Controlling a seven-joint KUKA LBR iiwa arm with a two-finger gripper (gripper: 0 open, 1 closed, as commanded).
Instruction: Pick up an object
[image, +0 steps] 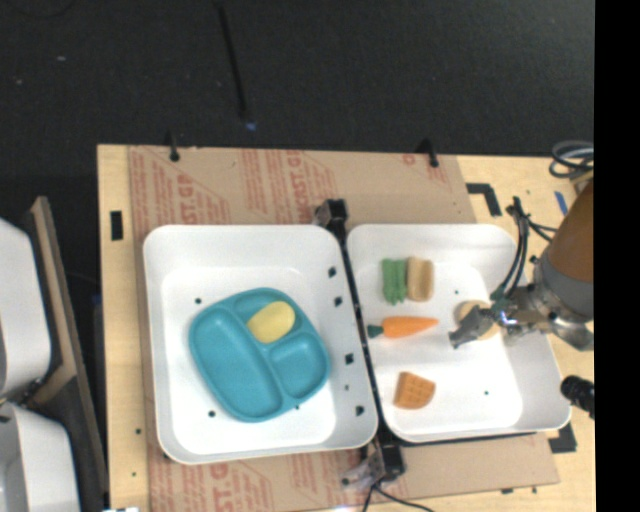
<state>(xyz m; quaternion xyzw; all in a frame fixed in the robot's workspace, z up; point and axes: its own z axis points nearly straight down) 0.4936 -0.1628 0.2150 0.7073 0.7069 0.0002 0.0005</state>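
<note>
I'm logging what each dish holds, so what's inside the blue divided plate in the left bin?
A yellow rounded item sits in the upper compartment of the blue divided plate. The other two compartments show bare blue. What lies beneath the yellow item is covered.

I see a pale wooden bench (130, 330) topped with brown cardboard (250, 185), black floor (300, 60) behind it, white furniture (20, 300) at left.

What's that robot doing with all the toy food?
A robot arm is reaching into the right bin to pick something up. Its hand is low in that bin, just right of a toy carrot. Near it lie a green and tan toy and an orange wedge. The left bin has a blue divided plate with a yellow piece on it.
</note>
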